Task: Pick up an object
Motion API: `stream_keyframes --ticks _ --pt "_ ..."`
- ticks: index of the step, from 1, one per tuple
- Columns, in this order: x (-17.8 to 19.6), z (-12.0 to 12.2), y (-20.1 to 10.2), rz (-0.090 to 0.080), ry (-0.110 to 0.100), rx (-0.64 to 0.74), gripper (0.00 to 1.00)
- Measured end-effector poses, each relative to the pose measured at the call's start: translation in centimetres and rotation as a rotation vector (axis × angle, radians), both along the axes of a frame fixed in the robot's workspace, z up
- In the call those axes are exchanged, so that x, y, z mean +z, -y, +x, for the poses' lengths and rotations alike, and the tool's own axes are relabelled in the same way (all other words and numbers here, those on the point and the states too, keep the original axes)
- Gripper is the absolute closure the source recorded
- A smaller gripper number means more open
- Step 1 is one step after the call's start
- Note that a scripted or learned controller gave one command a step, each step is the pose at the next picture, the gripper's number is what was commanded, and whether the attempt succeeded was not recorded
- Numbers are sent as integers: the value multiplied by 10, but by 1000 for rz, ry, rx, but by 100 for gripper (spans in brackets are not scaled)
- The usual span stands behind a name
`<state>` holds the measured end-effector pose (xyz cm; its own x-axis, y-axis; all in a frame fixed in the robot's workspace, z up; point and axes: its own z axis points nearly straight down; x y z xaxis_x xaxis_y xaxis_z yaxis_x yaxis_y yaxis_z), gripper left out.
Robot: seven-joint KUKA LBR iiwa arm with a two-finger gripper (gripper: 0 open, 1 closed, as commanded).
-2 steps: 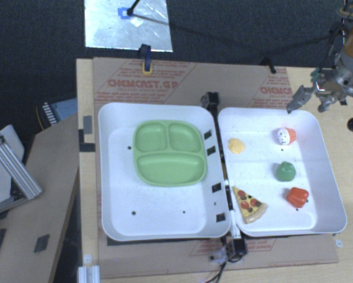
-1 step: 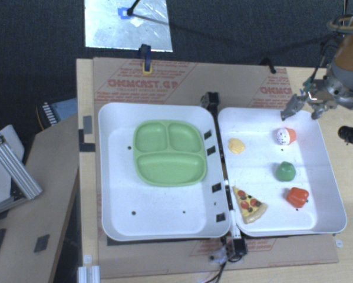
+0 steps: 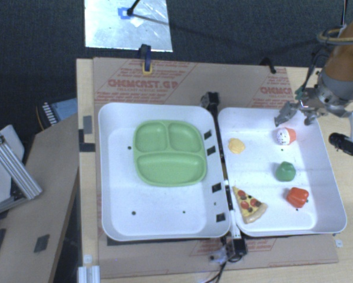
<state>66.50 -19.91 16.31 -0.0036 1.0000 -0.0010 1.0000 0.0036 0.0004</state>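
My gripper (image 3: 295,116) hangs over the far right part of the right bin (image 3: 323,158), its two fingers spread apart with nothing between them. Just below it lies a white and orange ball-like toy (image 3: 285,137). Further along the bin sit a yellow piece (image 3: 236,145), a green pepper (image 3: 286,171), a red pepper (image 3: 297,197) and a pizza slice (image 3: 250,204) near the front left corner.
The left bin (image 3: 114,217) bears a green divided plate (image 3: 169,152). A black hinge strip (image 3: 220,170) runs between the bins. The bench's cardboard sheet (image 3: 176,81) lies behind both bins, with a yellow clamp (image 3: 147,61) at its far edge.
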Motion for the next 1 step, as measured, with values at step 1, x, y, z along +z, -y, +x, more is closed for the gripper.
stream_keyframes --ticks 1 --pt "-44 3 6 0 0 -1 0"
